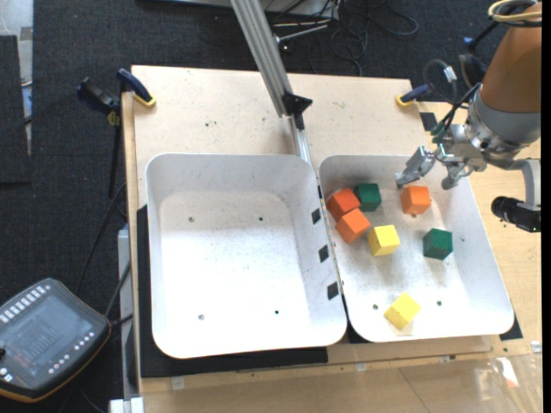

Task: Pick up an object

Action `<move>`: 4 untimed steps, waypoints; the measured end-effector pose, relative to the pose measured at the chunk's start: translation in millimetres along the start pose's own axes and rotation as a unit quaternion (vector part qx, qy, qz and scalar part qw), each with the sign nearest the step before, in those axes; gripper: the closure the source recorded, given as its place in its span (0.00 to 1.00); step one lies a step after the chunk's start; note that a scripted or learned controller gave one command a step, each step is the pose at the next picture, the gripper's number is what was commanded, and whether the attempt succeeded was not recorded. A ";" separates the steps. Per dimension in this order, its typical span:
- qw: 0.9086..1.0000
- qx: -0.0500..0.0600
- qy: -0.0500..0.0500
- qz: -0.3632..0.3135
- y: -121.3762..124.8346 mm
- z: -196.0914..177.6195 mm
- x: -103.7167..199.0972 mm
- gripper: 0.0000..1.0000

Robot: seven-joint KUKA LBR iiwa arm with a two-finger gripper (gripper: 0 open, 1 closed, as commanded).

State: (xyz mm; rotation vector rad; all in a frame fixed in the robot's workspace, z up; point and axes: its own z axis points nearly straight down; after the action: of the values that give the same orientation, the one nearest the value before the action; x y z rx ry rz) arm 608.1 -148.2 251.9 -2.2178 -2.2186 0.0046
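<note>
The right bin point(482, 274) holds several small cubes. An orange cube point(416, 200) lies near its far side. My gripper point(432, 174) hangs just above and behind that cube, open, with nothing between its fingers. Two more orange cubes point(343, 201) point(353, 224) and a green cube point(368, 196) cluster by the bin's left wall. A yellow cube point(384, 239) sits mid-bin, a second green cube point(437, 243) to its right, and another yellow cube point(401, 311) lies near the front rim.
The left bin point(172, 231) stands beside the right one, sharing a raised divider point(323, 239). A slanted metal bar point(263, 41) reaches down to the bins' far junction. Clamps point(138, 89) sit at the bench's far corners. A pendant point(39, 338) lies at the lower left.
</note>
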 end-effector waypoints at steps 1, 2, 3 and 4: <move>1.000 -0.002 0.000 0.000 0.3 -2.2 0.0 0.00; 1.000 0.000 0.000 0.000 -0.6 41.0 1.8 0.00; 1.000 0.000 0.000 0.000 7.9 91.8 -1.1 0.00; 1.000 0.000 0.000 0.000 5.4 153.5 5.7 0.00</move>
State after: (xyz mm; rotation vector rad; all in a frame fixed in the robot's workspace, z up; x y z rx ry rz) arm 612.7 -142.3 98.4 -2.2186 -2.2188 0.0048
